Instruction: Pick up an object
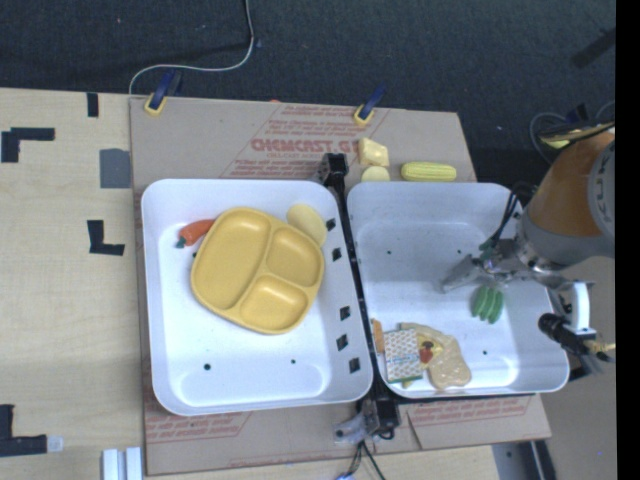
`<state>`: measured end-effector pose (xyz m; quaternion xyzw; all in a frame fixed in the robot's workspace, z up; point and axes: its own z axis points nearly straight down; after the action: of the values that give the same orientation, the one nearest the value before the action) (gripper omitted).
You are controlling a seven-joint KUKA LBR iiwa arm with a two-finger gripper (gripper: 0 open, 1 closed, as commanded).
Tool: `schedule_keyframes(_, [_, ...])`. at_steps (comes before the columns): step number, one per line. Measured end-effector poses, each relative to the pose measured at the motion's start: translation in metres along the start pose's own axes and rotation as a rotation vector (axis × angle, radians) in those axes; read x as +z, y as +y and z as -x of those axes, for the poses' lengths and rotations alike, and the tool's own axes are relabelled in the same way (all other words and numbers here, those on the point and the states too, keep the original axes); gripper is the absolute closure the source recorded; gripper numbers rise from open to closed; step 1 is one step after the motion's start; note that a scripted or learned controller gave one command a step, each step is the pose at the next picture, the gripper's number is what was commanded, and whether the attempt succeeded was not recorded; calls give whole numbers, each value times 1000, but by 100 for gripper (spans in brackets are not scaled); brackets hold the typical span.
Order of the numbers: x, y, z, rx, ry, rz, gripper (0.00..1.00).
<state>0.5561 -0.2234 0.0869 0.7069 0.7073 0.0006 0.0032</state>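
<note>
Jaws (478, 274) spread open low in the right bin (420, 208), gripping nothing, green pod (488, 303) just below them on the bin floor, flat toys (425, 355) farther down-left, yellow tray (258, 270) well left in the other bin (170, 268).

This looks like a robotics lab, not a home or kitchen. A pale wood-grain desk (60, 298) bears black tape marks (100, 236) stuck down at angles, the sort used for marking positions. A sheet of printed cardboard (300, 143) is held to it by spring clamps (157, 100), and two shallow white bins (165, 368) sit side by side on top, joined by a black divider (345, 268). A loose cable (240, 38) trails across dark carpet (420, 38) behind. The food is plainly toy stuff: a plastic corn cob (428, 172), a yellow compartment plate (258, 268). A grey and orange industrial arm (575, 203) reaches in from the right.
</note>
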Motion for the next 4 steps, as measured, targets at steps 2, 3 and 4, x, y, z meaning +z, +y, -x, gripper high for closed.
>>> schedule_keyframes(2, [-11,-42,0,-1,4,0,100])
schedule_keyframes(3, [-10,-42,0,-1,5,-1,0])
schedule_keyframes(4, [1,-72,-85,-3,2,-2,0])
